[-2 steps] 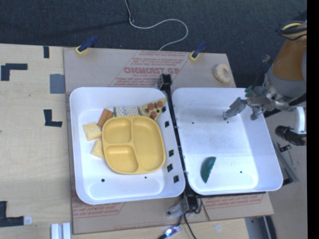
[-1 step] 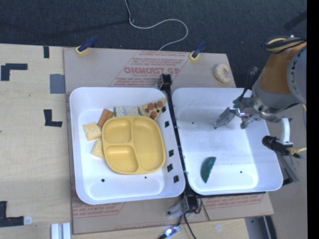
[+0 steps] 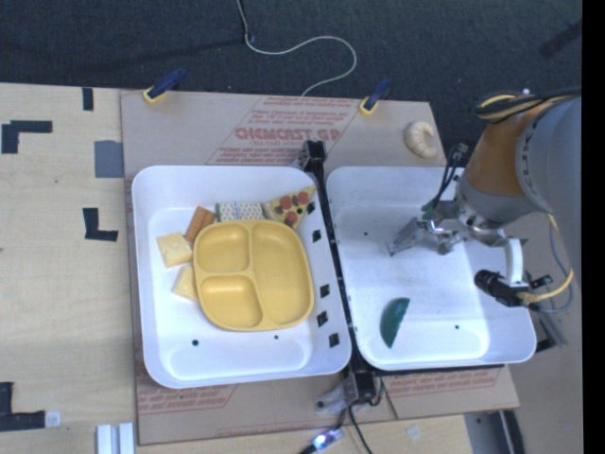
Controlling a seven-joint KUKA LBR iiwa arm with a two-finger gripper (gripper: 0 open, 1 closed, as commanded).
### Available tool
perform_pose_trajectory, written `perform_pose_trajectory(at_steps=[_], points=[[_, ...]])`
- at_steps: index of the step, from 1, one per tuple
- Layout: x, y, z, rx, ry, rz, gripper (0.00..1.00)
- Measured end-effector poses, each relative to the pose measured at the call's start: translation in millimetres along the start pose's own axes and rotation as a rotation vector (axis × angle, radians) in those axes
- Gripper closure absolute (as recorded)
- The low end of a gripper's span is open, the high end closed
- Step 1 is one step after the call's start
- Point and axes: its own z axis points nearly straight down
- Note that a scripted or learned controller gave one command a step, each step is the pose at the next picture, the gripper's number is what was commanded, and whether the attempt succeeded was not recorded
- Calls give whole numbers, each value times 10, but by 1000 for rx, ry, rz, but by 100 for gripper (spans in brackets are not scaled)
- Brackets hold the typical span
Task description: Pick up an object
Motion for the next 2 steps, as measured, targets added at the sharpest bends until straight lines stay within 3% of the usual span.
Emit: perform_pose_trajectory(at_steps=[1, 2], points=[[3, 3, 18, -4, -1, 1, 0], [2, 7, -88, -6, -3, 0, 100]])
